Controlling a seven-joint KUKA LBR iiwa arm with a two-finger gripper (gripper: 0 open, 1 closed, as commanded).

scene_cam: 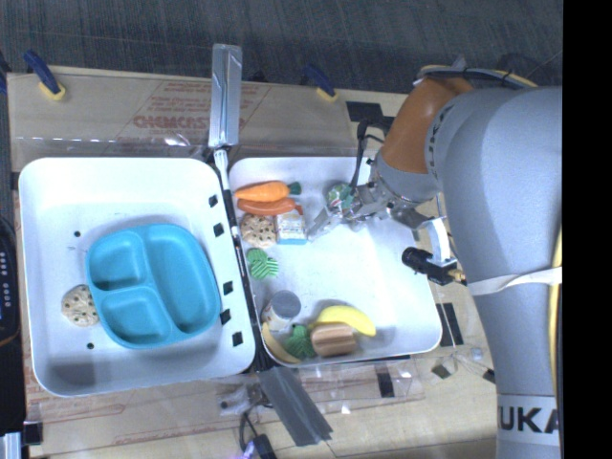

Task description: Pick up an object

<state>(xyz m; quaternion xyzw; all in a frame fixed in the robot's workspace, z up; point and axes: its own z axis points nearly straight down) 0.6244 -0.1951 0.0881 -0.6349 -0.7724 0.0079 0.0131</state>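
Note:
My gripper reaches down into the back of the right bin, just right of a small white and blue carton. A small green and white object lies against the gripper's body. Left of the carton sit a cookie and an orange carrot by the bin's back left corner. Nothing is visibly held.
A green leafy piece, a grey can, a banana, a brown bun and a green item fill the right bin's front left. The left bin holds a blue divided plate and a cookie.

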